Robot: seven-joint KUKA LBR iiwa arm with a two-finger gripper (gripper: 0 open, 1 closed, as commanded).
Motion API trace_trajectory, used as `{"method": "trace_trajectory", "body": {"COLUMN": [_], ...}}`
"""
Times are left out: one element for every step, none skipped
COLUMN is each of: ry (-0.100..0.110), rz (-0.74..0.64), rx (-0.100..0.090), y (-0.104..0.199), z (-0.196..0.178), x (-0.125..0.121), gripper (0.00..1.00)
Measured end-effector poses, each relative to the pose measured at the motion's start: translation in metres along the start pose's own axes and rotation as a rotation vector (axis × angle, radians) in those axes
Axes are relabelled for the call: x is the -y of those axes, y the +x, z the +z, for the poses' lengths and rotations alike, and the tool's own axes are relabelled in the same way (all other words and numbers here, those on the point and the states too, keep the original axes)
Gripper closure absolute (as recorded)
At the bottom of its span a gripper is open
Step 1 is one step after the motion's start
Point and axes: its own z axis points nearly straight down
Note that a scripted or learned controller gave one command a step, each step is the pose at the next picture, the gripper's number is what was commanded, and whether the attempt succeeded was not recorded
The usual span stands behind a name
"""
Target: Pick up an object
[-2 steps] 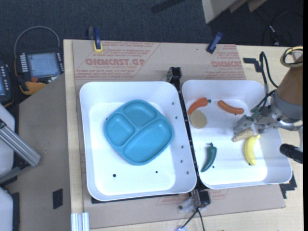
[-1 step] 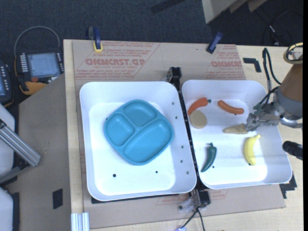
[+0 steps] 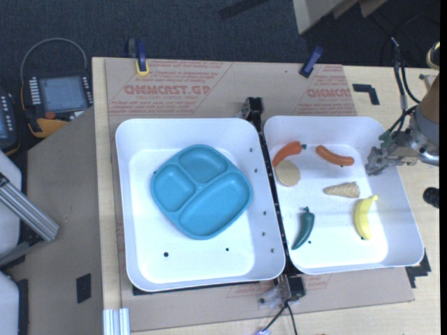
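The right bin [image 3: 398, 250] holds several toy foods: an orange carrot [image 3: 286, 152], a tan round cookie [image 3: 288, 174], a sausage [image 3: 334, 155], a beige cone [image 3: 341, 190], a yellow banana [image 3: 362, 217] and a dark green pepper [image 3: 304, 228]. My gripper [image 3: 380, 160] hangs over the right rim of that bin, right of the sausage and above the banana, with nothing seen between its fingers.
The left bin [image 3: 133, 152] carries a blue divided plate [image 3: 201, 190] in its middle. A black clamp [image 3: 253, 108] sits between the bins at the back. Cables [image 3: 401, 82] trail by the arm at the right. A pendant screen [image 3: 61, 93] lies off the bench at left.
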Motion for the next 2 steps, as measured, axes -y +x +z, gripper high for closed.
{"method": "trace_trajectory", "body": {"ry": [0.0, -0.002], "rz": [0.0, 0.0], "rx": [0.0, 0.001], "y": [-0.002, -0.002], "z": [-0.043, -0.098], "x": [-0.004, -0.006], "gripper": [1.0, 1.0]}}
